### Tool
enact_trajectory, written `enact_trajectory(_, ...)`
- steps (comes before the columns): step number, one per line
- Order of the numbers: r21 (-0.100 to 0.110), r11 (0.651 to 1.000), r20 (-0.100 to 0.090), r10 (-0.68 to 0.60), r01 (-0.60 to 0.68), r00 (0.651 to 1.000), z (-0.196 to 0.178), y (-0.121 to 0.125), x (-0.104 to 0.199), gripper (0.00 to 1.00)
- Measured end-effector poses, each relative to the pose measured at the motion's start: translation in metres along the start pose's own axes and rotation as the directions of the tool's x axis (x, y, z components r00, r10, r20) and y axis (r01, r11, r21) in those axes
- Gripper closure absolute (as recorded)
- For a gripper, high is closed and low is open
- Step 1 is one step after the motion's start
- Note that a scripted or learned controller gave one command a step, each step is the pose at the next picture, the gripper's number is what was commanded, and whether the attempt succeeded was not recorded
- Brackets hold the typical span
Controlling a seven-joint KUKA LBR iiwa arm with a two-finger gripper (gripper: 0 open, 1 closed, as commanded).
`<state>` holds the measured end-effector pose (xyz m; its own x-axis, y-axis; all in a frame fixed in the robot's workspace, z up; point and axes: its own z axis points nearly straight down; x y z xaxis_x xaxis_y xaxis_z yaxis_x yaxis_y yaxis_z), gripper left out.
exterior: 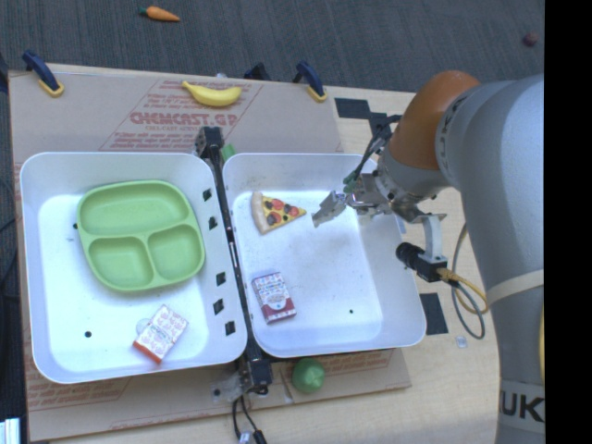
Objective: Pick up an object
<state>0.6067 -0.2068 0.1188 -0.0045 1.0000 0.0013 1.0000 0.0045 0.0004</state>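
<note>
The gripper, fingers seemingly together around nothing, hangs just right of the pizza slice in the right bin, probably lining up a grasp.

Pizza slice in right bin

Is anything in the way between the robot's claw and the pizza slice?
No, nothing visible blocks it. The gripper hovers in the right bin, just right of the pizza slice, with only bare white floor between them. The small red carton lies nearer the front.
</note>
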Motion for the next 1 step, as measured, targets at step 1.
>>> enact_trajectory(1,0.004,1.000,0.000,-0.005,0.005,1.000,-0.0289,-0.0524,0.1059,0.00)
